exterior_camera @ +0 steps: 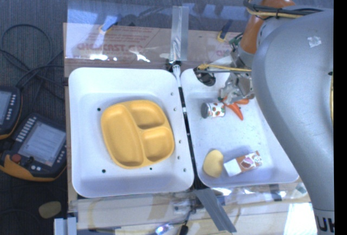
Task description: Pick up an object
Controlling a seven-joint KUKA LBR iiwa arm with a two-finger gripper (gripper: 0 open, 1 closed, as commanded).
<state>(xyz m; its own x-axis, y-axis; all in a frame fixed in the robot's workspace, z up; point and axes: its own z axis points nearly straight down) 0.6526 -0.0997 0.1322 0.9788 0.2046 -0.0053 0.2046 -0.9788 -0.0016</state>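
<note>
The right bin holds several things. A small can with a red-and-white label lies on its side near the bin's left wall. An orange carrot-shaped piece lies just right of the can. At the front, a yellow lemon-like lump sits beside a small white and red-brown carton. My gripper hangs low over the back of this bin, directly above the carrot piece and just behind the can. The arm's grey body covers the bin's right side.
The left bin holds a yellow divided plate in its middle. A ridge separates the two bins. Taped cardboard and plastic sheeting lie behind them. Pendants and cables lie on the floor at left.
</note>
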